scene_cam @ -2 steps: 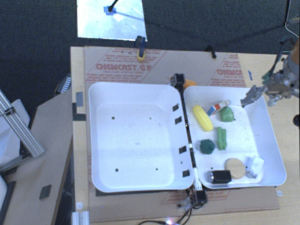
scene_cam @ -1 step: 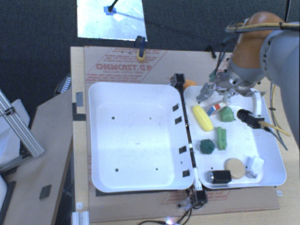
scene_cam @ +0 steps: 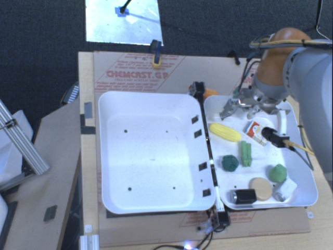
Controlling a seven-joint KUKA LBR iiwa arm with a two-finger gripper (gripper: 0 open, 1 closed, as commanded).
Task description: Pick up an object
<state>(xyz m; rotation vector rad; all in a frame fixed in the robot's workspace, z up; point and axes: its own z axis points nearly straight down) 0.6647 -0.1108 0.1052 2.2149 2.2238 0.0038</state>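
Up and to the right of the yellow corn, the shiny metal gripper hangs just above the floor of the right bin. It has nothing in it that I can see, and I cannot tell if it is apart or together. The corn is long and bumpy, fat at one end, and it lies flat near the bin's left wall. Just right of the corn is a small flat card, red and white. Below the corn, a little to the right, lies a straight green stick with square sides. Next to that, right under the corn, sits a dark green ball that looks soft and lumpy. Farther down and right of the corn is a round tan disc, smooth like wood, touching a little black box with a shiny end. A light green lump sits well to the right of the corn, lower down. Above the corn, at the bin's top edge, peeks a bit of orange stuff. Left of the corn is the left bin, smooth white plastic with round corners.
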